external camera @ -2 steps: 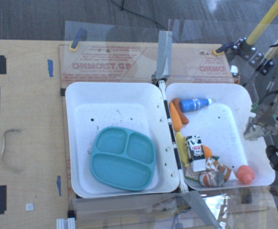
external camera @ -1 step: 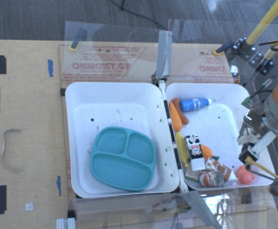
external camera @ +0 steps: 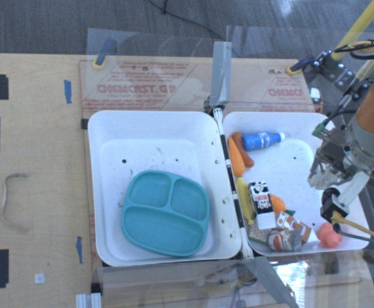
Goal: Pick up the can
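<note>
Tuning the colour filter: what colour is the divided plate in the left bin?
Teal blue, plain: the divided plate, in the camera view.

Overhead, slanted, above both bins [external camera: 103, 133]

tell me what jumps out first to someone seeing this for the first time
The big teal plate lying alone in the left bin draws the eye first. Next comes the clutter along the right bin's left and near sides: a blue bottle, a carrot and the can. The gripper hangs over that bin's right edge.
</note>
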